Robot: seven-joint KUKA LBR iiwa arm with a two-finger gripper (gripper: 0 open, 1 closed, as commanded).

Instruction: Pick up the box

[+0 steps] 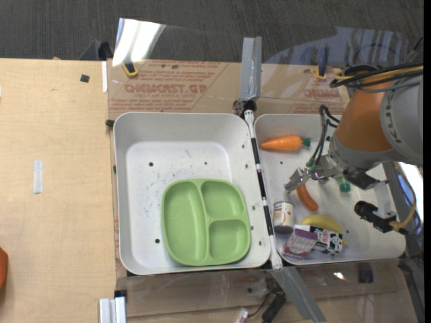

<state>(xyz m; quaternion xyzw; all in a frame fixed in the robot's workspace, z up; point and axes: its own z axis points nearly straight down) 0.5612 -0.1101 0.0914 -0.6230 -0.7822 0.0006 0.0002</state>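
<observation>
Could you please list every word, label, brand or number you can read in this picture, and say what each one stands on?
"CHEMCAST GP": red print on the brown paper-backed sheet behind the two bins; the last letters are uncertain, and the smaller red line beneath is too blurred to read.
Small white can, right bin: label too small to read.
Flat purple, white and black printed box, right bin: print too blurred to read.

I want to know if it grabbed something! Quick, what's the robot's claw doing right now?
Two-finger gripper: fingers spread open, holding nothing; it sits low in the right white bin, just above a small orange-red carrot. The colourful printed box lies untouched.
</observation>
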